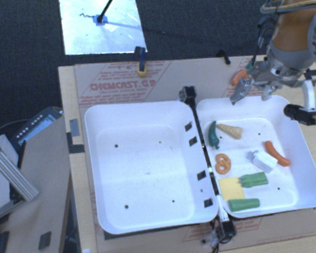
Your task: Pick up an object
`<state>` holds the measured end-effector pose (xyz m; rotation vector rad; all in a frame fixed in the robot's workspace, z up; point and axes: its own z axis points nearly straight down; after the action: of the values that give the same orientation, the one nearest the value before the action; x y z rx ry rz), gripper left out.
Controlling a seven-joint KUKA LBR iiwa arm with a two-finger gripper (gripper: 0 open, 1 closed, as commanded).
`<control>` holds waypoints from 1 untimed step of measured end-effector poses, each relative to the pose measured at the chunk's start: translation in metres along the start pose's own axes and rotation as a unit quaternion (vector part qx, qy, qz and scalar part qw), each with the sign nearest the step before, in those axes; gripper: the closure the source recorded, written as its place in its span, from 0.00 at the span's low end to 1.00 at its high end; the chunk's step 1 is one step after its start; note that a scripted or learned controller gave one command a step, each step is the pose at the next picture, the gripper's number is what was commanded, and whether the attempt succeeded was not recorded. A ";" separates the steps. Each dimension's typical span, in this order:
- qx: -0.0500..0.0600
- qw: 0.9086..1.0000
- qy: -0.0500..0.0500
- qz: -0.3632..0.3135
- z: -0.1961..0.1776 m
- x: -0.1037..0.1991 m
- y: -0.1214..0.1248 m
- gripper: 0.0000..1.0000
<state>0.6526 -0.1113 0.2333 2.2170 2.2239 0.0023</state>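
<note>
Camera view: claw (pixel 253 92) spread open, holding nothing, above right bin (pixel 301 137).

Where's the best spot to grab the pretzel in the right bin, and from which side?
Probably from straight above, pinching across the outer ring of the pretzel. It lies flat on the floor of the right bin, apart from the yellow block and close to the divider wall, so a side approach looks cramped.

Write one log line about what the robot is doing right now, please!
stage: gripper open above far edge of right bin | held: nothing | right bin: pretzel, yellow block, other toy foods
</note>
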 end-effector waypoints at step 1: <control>0.002 1.000 -0.001 0.003 0.072 -0.066 -0.009 0.00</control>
<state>0.6437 -0.1769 0.1613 2.2240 2.2188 -0.0025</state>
